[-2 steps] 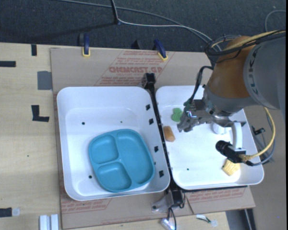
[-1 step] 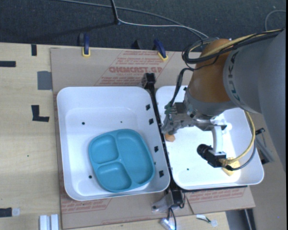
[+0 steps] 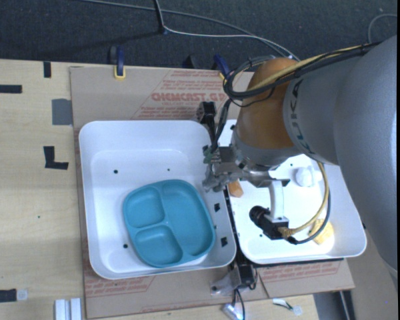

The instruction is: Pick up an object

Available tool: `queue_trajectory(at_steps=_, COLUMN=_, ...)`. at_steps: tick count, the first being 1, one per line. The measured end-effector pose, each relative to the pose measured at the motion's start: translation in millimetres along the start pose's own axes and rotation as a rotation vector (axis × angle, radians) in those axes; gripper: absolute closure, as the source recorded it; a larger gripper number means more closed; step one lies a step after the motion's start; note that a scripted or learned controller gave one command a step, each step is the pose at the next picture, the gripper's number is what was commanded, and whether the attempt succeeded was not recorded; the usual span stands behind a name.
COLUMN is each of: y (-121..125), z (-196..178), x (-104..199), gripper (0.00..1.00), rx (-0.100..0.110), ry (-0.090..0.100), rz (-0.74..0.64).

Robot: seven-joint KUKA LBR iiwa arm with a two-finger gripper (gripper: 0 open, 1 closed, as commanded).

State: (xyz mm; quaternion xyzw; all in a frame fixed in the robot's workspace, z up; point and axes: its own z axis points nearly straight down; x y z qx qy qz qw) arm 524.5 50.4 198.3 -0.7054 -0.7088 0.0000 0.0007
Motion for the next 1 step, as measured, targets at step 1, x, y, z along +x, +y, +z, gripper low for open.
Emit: queue_trajectory(at_steps=1, y=-17.0, z=-12.6, x=41.7, gripper=1.00, rx=-0.001, ry=0.000, rz=0.000)
